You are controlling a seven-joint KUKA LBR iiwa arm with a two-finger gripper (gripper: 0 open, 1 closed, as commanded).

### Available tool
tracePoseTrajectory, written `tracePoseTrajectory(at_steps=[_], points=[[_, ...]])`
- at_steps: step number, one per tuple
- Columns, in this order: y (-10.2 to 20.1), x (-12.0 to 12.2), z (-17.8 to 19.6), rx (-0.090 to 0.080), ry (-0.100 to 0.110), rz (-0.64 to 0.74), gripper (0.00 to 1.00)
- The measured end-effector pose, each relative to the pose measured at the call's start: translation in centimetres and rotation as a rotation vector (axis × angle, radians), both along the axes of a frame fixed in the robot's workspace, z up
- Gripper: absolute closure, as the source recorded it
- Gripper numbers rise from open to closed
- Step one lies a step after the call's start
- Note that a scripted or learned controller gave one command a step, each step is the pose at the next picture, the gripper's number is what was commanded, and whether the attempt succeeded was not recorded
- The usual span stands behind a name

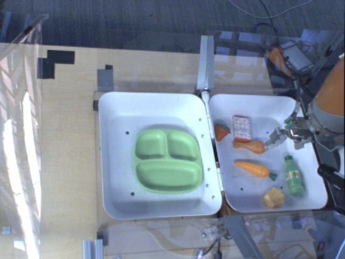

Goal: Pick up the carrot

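Carrot (252,169): one, lying flat, near middle of right bin (310,198), tip pointing left, green stub right

Gripper (276,137): one, just beyond the carrot, fingers look spread, nothing between them

Advice: shift nearward, straddle the carrot's thick middle crosswise, descend low, then close

Other stock, right bin: one chicken drumstick (249,144), one printed box (241,127), one green bottle (294,175), one yellow cupcake (274,197), one small red item (221,132)

Left bin (116,161): one green divided plate (167,161)
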State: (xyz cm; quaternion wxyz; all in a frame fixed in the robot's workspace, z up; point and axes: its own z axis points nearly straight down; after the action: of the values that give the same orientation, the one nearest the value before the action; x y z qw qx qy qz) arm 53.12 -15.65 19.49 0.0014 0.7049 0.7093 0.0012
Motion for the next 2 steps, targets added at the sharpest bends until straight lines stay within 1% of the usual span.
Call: tracePoseTrajectory(at_steps=[1,2], points=[[1.8,-2.1,-10.6,0.001,-0.009,-0.130,0.00],[1.9,-1.7,-9.3,0.001,-0.017,-0.130,1.00]])
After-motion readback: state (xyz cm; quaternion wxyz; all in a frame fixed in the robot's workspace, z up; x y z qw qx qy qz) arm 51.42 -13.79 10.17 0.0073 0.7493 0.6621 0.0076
